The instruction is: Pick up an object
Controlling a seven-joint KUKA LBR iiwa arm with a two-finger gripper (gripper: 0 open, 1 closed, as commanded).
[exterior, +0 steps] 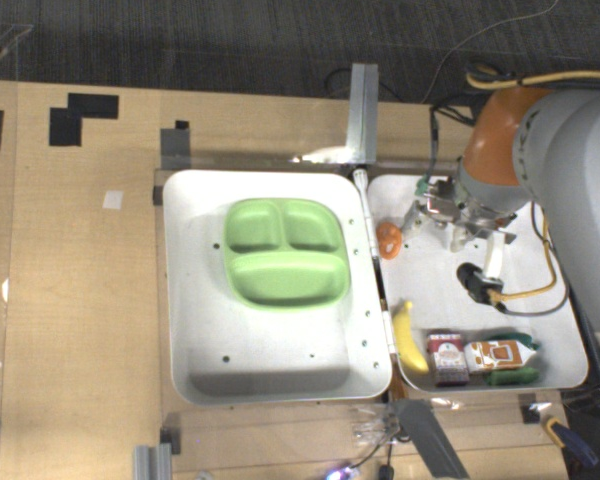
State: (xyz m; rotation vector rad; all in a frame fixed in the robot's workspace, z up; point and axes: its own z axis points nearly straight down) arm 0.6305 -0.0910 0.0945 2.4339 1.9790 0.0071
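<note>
Camera view, bench seen from above at a slant. Two shallow white plastic bins are set side by side on a pale wooden bench top (70, 298).

Left bin (195, 348): one light green moulded plastic plate with three compartments (283, 252), laid flat near the middle, slightly towards the far wall.

Right bin (560, 353): one small orange rounded object (388, 237) just beside the wall shared with the left bin; one yellow banana (408, 337) lying along the same wall, nearer the front; one dark red and white packet (447, 357) and one orange and white carton with green trim (500, 358), side by side at the front wall, just beside the banana.

Grey arm with orange band (495, 148) is reached in from the right, over the far part of the right bin. Its gripper (450, 213) is seen near the orange object; whether its fingers are apart or together cannot be told. Nothing is seen held.
</note>
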